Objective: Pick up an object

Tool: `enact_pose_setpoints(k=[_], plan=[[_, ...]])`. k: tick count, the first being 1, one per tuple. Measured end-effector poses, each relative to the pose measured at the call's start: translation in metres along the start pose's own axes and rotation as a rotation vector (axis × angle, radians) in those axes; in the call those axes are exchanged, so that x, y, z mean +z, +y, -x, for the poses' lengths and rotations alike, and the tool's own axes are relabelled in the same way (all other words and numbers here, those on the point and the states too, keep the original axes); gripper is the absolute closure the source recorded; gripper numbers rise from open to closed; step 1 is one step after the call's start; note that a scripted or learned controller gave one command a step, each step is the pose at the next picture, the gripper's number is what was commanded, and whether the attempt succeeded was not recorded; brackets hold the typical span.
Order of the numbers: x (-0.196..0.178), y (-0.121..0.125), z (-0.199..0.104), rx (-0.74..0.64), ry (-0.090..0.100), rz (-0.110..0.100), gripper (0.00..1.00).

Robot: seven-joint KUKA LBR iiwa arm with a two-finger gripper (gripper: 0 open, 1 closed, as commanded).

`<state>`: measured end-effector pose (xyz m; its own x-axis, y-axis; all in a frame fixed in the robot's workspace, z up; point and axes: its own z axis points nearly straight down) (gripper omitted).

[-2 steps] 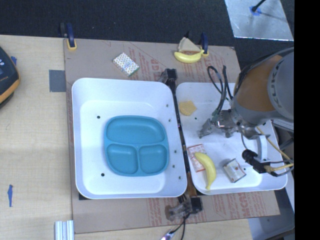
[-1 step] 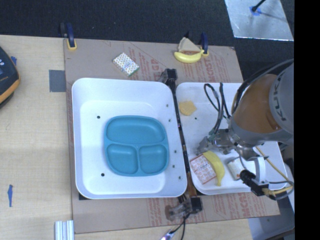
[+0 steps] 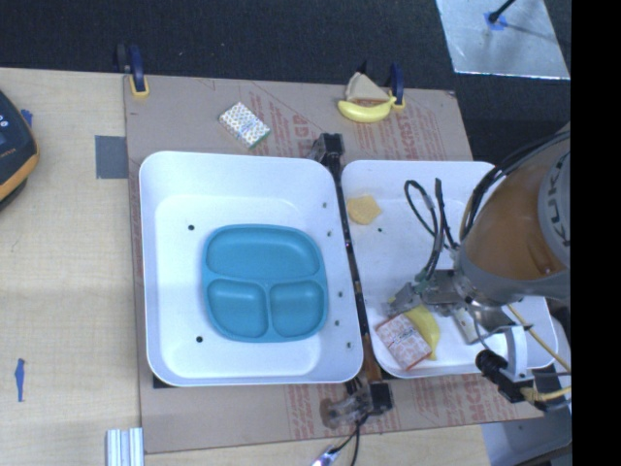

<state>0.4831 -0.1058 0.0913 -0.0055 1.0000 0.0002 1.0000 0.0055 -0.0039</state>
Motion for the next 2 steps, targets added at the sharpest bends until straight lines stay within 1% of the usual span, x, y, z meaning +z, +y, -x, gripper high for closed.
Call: enact_pose_setpoints(k=[1, 2], plan=[[-0.01, 0.0, 0.001, -0.004, -0.001, -0.002, 1.0], [-0.1, -0.007, -0.052, 0.0, 0.001, 0.001, 1.0]])
